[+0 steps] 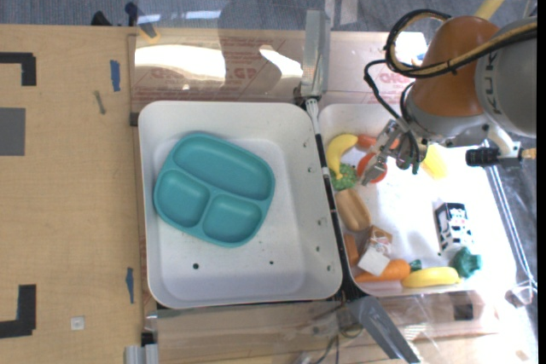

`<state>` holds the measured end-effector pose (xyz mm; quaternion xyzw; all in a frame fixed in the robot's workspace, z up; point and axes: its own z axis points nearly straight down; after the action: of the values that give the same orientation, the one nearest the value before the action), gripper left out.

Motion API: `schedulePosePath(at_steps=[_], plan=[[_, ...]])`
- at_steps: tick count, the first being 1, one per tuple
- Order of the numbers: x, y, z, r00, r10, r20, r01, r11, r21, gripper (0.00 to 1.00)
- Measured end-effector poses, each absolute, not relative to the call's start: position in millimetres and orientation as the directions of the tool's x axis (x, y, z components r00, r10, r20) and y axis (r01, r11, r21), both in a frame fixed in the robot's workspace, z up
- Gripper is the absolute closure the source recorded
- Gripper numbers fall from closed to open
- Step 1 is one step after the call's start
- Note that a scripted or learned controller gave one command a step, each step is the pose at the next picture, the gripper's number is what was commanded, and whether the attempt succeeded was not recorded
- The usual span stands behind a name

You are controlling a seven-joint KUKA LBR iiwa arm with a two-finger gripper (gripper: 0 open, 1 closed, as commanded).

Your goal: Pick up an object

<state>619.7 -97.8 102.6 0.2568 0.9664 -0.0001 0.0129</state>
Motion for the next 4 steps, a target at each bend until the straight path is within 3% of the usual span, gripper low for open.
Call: schedulePosePath(at_steps=[1,2,3,4], plan=[[619.2,-97.5,101.3,-0.868,0.496,-0.023,0.496,0.868,0.006,0.00],[534.9,-94.3,90.0,-0.937,0.350,-0.011,0.350,0.937,0.003,0.00],[488.9,-103.9,91.6,-0.974,0.223,-0.029,0.223,0.975,0.000,0.00],[559.3,-148.0,89.4,-0.989,0.144,-0.015,0.144,0.990,-0.001,0.00]])
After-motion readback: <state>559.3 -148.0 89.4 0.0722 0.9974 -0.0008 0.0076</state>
